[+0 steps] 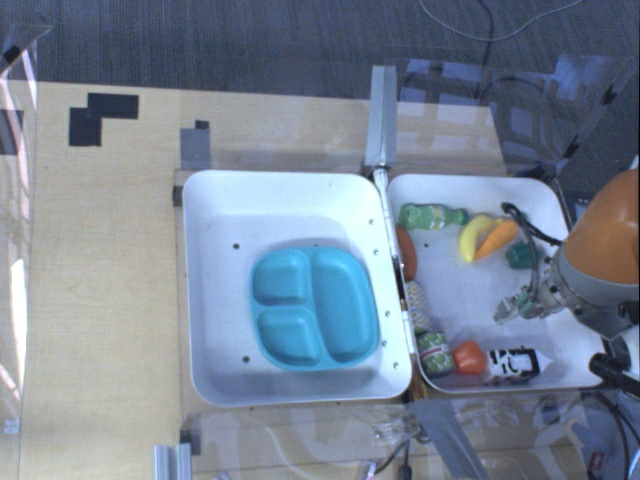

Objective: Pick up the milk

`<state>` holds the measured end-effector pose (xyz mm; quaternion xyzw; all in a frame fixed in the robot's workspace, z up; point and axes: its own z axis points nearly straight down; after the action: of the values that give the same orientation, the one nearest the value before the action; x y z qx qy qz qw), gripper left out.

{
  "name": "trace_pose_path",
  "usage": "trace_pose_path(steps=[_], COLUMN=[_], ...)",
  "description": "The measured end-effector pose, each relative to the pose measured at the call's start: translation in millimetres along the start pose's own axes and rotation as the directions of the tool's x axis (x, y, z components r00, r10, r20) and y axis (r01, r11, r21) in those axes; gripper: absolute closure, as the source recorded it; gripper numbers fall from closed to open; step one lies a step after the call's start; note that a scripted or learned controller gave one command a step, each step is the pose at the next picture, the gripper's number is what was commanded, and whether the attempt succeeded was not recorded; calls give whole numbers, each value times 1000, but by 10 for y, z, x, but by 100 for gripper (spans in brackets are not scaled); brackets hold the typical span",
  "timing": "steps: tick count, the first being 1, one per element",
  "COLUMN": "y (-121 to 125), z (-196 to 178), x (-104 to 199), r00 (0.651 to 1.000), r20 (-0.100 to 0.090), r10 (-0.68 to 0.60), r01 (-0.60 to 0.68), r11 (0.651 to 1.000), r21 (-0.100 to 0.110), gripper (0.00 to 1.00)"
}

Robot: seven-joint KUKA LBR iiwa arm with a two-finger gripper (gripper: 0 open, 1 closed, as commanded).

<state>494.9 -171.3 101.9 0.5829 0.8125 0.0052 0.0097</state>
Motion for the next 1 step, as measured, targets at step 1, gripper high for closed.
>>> trace_pose_path(steps=[1], y=[-1], z=[1], x=[0], r00=[1000], r20=[0], r10=[0], r01=[0], r11=[1000], r21=[0], gripper=[0])
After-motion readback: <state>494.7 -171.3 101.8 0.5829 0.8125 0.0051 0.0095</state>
